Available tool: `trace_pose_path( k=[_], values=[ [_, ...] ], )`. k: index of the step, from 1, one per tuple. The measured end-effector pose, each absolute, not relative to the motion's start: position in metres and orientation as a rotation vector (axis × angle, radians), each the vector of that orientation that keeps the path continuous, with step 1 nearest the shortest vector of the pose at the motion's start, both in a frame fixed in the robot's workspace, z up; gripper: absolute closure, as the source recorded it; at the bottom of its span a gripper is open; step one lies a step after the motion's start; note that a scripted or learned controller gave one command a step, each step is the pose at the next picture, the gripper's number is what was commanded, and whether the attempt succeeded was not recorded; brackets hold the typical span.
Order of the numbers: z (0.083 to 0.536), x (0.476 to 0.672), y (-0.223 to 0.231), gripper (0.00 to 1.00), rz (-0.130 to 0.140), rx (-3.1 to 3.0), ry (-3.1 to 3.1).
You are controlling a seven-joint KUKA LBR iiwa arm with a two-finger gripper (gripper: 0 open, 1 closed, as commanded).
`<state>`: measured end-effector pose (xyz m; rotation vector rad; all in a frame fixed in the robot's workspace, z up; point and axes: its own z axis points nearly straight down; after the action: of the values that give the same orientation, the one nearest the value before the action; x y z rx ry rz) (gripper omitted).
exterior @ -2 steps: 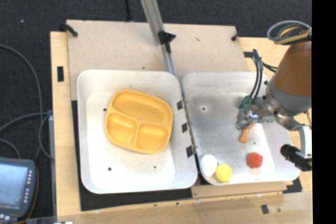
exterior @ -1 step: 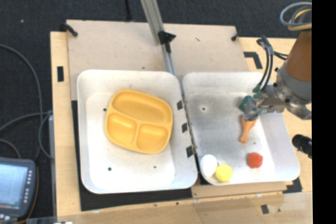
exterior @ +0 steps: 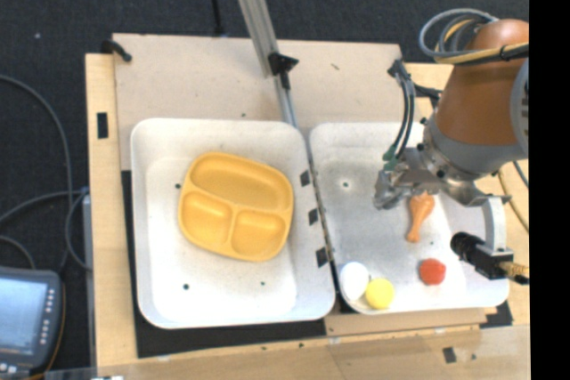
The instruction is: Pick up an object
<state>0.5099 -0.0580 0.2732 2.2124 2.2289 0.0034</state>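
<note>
The tabletop point(exterior: 205, 76) is a pale brown board set against a dark floor, and it carries two shallow white bins side by side. The left bin point(exterior: 156, 280) holds a yellow divided plate point(exterior: 236, 205) with three compartments, lying flat and a little turned, near the middle of that bin. The right bin point(exterior: 356, 156) sits just beside it, their inner walls touching along the centre line.

The arm point(exterior: 481, 102) comes in from the right, its broad orange band filling the upper right above the right bin, with grey cables looped behind it. A slanted aluminium rail point(exterior: 254, 4) runs from the top edge down to the seam between the bins.

The end effector point(exterior: 396, 187) hangs low over the middle of the right bin, grey and blurred; whether its fingers are spread or closed cannot be told, and nothing can be seen clamped between them. Just to its right lies an orange drumstick-shaped toy point(exterior: 419, 216), upright in the picture with its narrow end toward the near wall, close against the end effector, though contact is unclear.

Nearer the front wall of the right bin are three small things: a white egg-shaped piece point(exterior: 354, 280) in the front left corner, a yellow ball point(exterior: 380, 293) touching it on its right, and a red ball point(exterior: 432, 271) apart from both, farther right
</note>
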Motion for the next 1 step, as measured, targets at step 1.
trace_pose_path(
  k=[1],
  values=[
    [0.2686, 0.51, -0.0167, 1.0, 0.002, 2.214, 2.227]
  ],
)
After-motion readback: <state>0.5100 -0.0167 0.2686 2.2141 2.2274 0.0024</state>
